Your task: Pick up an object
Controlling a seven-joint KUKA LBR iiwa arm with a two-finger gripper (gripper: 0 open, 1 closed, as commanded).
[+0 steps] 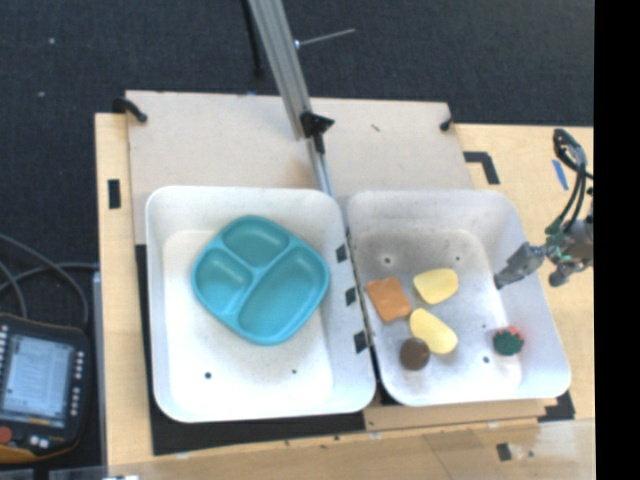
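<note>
The claw (522, 265) hangs over the right rim of the right bin (440, 208), apart from every piece; whether it is released or clenched I cannot tell. Any loose piece in that bin would serve the task. Near the bin's middle lie an orange block (388, 298), flat and squarish, and a yellow lump (436, 286) just beside it; nearer the front edge sit a second yellow lump (433, 330) touching a dark brown ball (414, 353), and a small green and red piece (509, 341) by the right wall. All look like light, smooth toy food, probably plastic or foam, so slippery more than fragile. The block's flat sides would likely give the surest hold; the rounded lumps may squirt free. The left bin (170, 208) holds a teal divided plate (261, 279), glossy and stiff.
</note>
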